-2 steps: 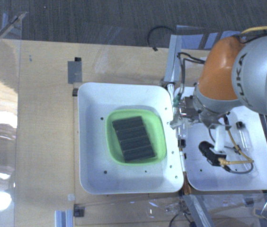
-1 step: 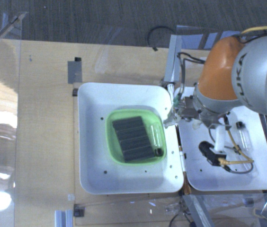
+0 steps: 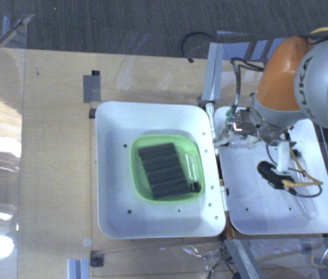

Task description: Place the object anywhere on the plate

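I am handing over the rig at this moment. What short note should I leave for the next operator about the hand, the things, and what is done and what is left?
Hand: above the right bin, near its upper left corner. This view does not tell whether it is open or shut.
Things: the dark ridged block lies flat on the green plate, in the left bin.
Done: the block is on the plate, apart from the hand.
Left: probably nothing; just confirm the placement.

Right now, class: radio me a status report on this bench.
Pincer over right bin. Dark ridged block on green plate, left bin. Path unobstructed.
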